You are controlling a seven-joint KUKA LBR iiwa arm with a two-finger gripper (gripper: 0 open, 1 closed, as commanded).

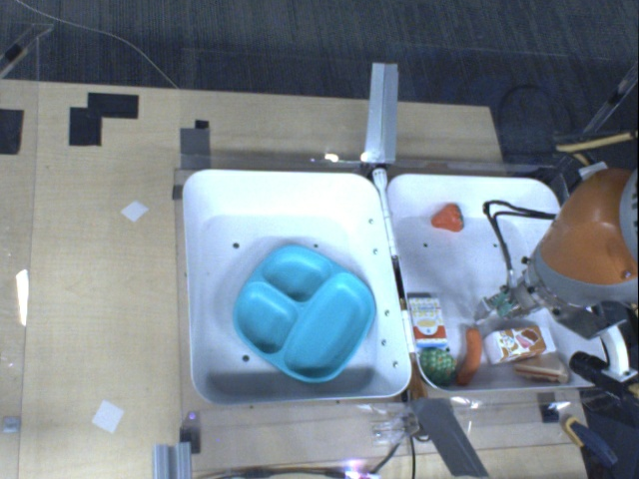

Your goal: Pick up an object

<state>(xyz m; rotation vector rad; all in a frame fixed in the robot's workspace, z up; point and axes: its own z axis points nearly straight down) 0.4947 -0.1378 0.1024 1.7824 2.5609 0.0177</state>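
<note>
- Task's thing, judged nearest candidate: the small carton (514, 344) in the right bin (469, 193), lying flat near the front wall, long axis running 8 to 2 o'clock.
- It lies just at 6 o'clock of the gripper (507, 300), close beneath it.
- Gripper state: cannot tell; nothing visibly held.
- Beside the carton: carrot (471, 355) at 9 o'clock, hot dog (542, 371) at 5 o'clock.
- Left bin (205, 218) holds a blue divided plate (305, 312).

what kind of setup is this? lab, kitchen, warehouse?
Most likely a robotics lab grasping bench: two white bins side by side on a wooden bench, toy food like a carrot and a blue divided plate, grey-and-orange arm reaching in.
</note>
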